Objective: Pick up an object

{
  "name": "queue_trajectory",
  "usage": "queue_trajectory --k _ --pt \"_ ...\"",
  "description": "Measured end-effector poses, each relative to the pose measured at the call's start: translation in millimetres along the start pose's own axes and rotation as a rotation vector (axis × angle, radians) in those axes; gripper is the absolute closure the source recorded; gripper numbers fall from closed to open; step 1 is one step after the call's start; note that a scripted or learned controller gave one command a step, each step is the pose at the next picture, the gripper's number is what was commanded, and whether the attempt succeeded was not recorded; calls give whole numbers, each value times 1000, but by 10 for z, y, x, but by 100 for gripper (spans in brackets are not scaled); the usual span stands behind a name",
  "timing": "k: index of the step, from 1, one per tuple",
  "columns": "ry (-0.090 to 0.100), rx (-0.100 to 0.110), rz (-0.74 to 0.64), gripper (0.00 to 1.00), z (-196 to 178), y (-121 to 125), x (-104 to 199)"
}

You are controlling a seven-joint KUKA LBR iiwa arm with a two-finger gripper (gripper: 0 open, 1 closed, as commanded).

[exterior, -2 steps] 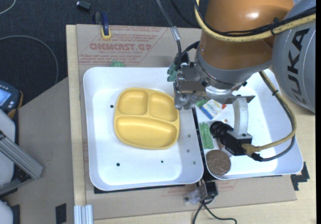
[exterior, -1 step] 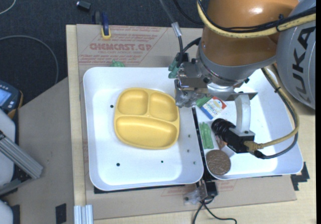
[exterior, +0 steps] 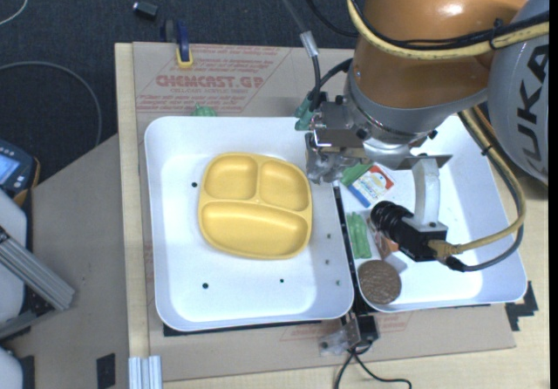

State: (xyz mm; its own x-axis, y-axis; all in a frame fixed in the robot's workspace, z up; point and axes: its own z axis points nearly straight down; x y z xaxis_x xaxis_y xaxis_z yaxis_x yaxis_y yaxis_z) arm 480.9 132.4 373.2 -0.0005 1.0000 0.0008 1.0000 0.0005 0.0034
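Observation:
A yellow divided plate [exterior: 255, 204] lies in the left bin [exterior: 174, 274]. In the right bin [exterior: 488, 283] lie a green and red packet [exterior: 368, 183], a green strip [exterior: 358, 235], a brown piece [exterior: 386, 244] and a round brown disc [exterior: 381, 282]. My gripper [exterior: 326, 162] hangs under the big orange wrist band, over the ridge between the two bins, close to the plate's right rim and the packet. The arm's body hides much of the right bin.
A black cylinder with a yellow cable [exterior: 410, 233] sticks out from the arm over the right bin. A brown board [exterior: 218, 73] lies under both bins. A blue clamp [exterior: 182, 43] sits at its top left. Cables trail on the dark floor.

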Motion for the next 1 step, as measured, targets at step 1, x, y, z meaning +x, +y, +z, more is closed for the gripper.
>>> queue_trajectory --k 1 --pt "-5 14 11 100 940 -34 -801"
